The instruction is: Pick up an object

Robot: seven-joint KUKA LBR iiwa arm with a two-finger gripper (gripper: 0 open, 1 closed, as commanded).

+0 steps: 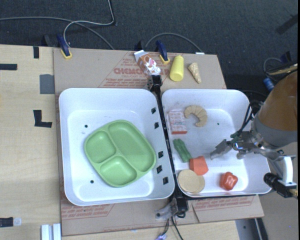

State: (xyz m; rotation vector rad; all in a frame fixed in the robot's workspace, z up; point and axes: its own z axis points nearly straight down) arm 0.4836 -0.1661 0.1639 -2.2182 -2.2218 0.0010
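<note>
Orange block (pixel 199 165): lies in the right bin (pixel 240 100), just beyond the hand (pixel 221 149) toward the bin divider and slightly nearer the front rim; nearest candidate for pickup. Squarish, no marked long axis; one corner points toward the hand. Green pickle (pixel 181 150): past the block, long axis running diagonally along the divider. Red pepper (pixel 228 180): beside the hand, toward the front rim. Hand: low over the bin floor, fingers apparently spread apart, nothing between them, though the view is coarse.
</note>
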